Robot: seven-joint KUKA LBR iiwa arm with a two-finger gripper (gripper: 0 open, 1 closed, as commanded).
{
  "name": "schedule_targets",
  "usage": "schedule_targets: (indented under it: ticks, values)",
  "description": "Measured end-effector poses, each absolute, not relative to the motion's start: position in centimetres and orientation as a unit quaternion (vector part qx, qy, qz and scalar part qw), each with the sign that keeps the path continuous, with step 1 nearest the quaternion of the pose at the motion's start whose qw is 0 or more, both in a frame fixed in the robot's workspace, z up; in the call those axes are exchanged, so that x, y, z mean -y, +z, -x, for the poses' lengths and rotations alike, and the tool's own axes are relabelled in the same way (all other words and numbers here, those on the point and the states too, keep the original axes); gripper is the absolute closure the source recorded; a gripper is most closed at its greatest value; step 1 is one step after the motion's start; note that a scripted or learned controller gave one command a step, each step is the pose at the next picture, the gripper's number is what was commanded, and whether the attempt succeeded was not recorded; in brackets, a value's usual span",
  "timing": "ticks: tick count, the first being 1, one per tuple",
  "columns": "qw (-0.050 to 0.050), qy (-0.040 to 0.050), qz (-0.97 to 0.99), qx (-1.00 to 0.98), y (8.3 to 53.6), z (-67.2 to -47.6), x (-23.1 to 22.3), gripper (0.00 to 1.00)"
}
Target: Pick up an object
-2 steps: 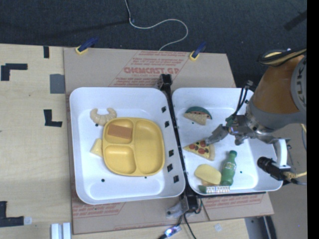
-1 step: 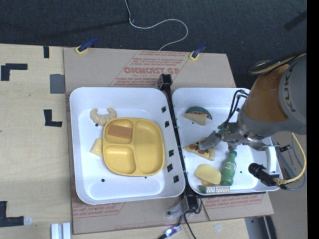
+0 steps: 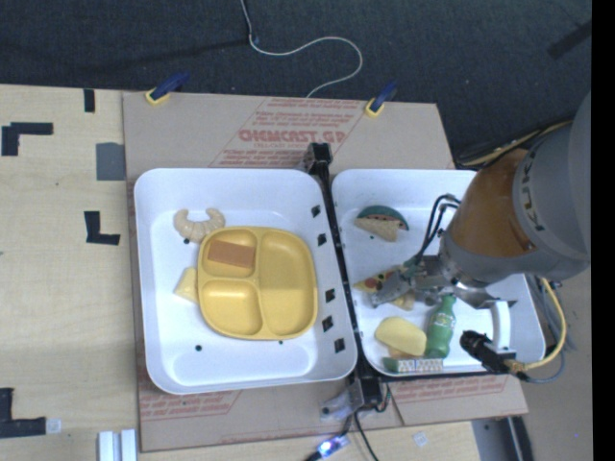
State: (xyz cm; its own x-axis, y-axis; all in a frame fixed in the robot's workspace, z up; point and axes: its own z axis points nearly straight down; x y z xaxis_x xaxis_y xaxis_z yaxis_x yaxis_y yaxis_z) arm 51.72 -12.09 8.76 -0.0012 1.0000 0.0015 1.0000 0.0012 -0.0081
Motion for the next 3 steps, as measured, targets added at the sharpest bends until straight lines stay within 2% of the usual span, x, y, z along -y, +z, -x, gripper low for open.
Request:
schedule_targets:
  ticks: [1,2,3]
  values:
    - [0.003,0.0014,0.706,0.708,10.0,-51.8,12.1,1.0]
    - [-0.001,-0.0002,0.707,0.707,14.5,-51.2,12.5,1.0]
    - [-0.002,-0.0012,0.706,0.708,20.8,-51.4,12.5,1.0]
